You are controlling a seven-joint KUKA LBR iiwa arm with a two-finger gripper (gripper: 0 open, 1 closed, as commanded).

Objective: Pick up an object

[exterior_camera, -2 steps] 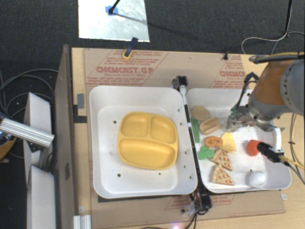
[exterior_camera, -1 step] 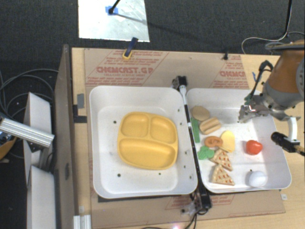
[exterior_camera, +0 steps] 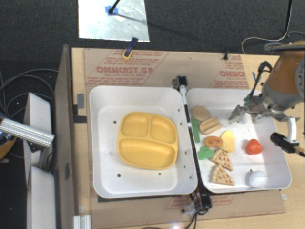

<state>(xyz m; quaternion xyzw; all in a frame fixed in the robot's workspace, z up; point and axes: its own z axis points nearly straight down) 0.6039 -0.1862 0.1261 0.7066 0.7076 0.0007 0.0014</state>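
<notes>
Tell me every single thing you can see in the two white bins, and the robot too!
Bins: two, white, side by side on the bench.
Divided plate: one, yellow, middle of the left bin.
Bun: one, tan, top left of the right bin.
Hot dog: one, tan, below the bun.
Green piece: one, left side of the right bin.
Pizza slices: two, tan, near the front.
Tomato: one, red, right side.
Egg: one, white, front right corner.
End effector: one, grey, over the right bin's back.
</notes>
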